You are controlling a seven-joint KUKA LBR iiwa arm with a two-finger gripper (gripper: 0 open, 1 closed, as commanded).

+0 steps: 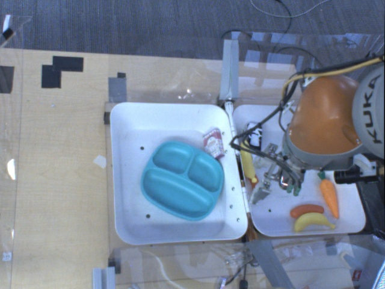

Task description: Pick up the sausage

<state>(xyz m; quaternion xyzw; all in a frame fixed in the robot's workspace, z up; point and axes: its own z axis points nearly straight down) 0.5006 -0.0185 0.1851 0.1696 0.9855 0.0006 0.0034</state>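
The sausage point(307, 210) is a short reddish-brown link lying flat near the front of the right bin point(274, 221). A yellow banana point(313, 223) lies right against its front side, and an orange carrot point(329, 197) lies just to its right. My gripper point(265, 188) hangs over the left half of the right bin, left of the sausage and apart from it. The arm's orange band point(325, 116) covers the back of that bin.
A long yellow item point(247, 167) lies along the right bin's left wall, close to the gripper. The left bin point(129, 161) holds a blue divided plate point(182, 179) and a small red packet point(213, 143). A raised divider runs between the bins.
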